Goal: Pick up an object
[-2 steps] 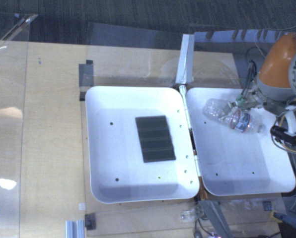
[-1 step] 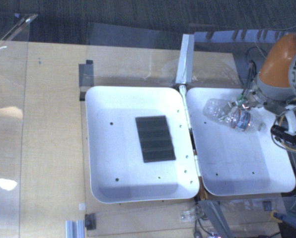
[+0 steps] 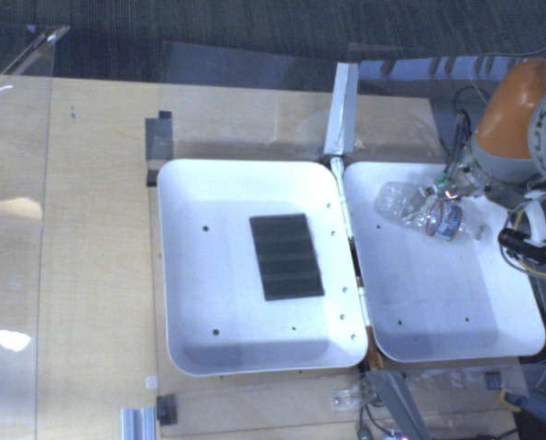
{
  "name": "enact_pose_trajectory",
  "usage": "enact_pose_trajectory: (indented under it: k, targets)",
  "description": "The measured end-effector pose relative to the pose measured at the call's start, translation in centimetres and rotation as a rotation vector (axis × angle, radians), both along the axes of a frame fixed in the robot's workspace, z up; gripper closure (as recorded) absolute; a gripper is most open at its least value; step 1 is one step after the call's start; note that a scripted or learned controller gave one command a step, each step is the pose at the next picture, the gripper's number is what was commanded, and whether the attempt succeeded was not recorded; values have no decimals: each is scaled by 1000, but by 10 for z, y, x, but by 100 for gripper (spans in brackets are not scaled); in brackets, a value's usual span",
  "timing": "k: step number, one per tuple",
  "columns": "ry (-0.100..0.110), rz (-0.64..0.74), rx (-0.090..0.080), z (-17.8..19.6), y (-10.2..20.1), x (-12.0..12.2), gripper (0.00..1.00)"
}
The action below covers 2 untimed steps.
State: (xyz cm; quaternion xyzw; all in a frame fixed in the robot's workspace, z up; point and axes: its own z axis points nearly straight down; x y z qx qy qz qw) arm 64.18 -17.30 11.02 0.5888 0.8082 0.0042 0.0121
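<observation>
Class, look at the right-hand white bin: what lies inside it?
Inside the right bin lies a clear crumpled plastic bottle near its far edge. The arm overhangs the bin's far right corner, covering whatever sits beneath it.

No readable text, labels, brands or numbers anywhere. Bottle [image 3: 422, 209] next to the gripper [image 3: 449, 189] has a coloured label patch, too blurred and small to read. Dark ribbed pad [image 3: 287, 257] in the bin [image 3: 186, 246] away from the gripper carries no markings.
</observation>
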Motion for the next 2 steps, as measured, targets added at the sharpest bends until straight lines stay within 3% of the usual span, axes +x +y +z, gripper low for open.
enact_pose_trajectory:
  k: [1, 2]
  targets:
    - [46, -58, 9, -4, -4, 27, 0]
    - [24, -46, 1, -3, -1, 20, 0]
